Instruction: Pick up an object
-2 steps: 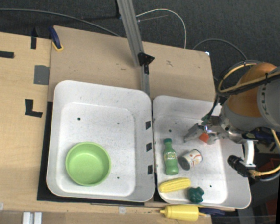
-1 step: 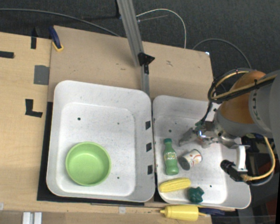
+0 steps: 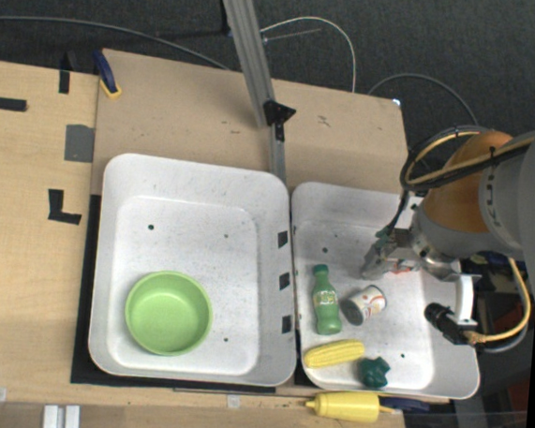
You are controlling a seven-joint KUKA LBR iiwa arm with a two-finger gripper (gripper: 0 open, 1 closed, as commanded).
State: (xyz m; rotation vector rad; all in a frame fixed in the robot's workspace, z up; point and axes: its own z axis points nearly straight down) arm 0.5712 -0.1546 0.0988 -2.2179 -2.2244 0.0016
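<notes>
White right bin (image 3: 441, 366): hand (image 3: 383, 255), grip state unclear, above small can (image 3: 366, 303) beside green bottle (image 3: 326, 301); risk of nudging can, which may roll off

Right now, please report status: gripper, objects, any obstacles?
Gripper low over right bin, nothing seen held. Small can just below it, green bottle beside. Corn and dark green piece farther off, not in the way.

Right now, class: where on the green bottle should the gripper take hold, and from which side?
Grip the green bottle across its body, coming from above. It lies flat, cap end toward the bin's far side, so fingers should close across its width. The can lies close on its right.
</notes>
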